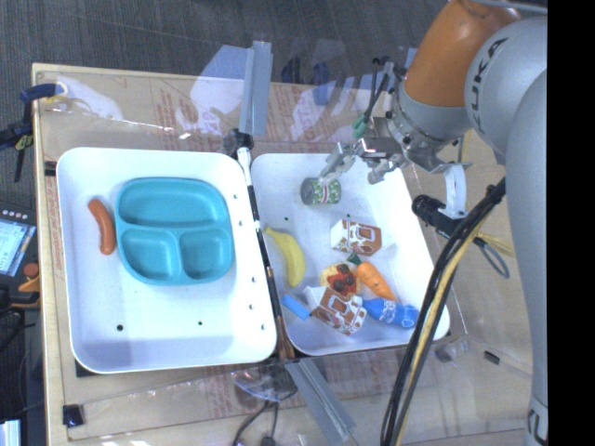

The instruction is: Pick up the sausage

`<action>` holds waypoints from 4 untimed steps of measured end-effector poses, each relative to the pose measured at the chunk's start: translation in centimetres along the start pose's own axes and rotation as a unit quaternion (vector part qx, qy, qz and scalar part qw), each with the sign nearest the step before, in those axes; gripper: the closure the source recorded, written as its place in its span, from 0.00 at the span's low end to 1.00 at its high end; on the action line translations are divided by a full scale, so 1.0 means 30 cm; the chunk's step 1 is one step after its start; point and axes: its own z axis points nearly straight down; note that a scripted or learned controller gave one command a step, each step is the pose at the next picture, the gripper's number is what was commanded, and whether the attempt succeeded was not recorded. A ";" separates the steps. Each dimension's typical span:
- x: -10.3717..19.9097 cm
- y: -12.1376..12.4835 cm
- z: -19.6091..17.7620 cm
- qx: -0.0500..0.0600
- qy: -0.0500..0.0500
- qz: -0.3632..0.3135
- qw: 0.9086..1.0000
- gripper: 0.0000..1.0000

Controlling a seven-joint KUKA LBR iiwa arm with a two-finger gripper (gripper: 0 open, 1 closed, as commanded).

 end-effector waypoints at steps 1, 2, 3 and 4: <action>-0.046 -0.240 0.357 0.000 0.000 -0.003 1.000 0.00; -0.078 -0.316 0.557 -0.003 -0.001 -0.021 1.000 0.00; -0.083 -0.310 0.513 -0.006 -0.003 -0.022 1.000 1.00; -0.080 -0.311 0.484 -0.004 -0.003 -0.026 1.000 1.00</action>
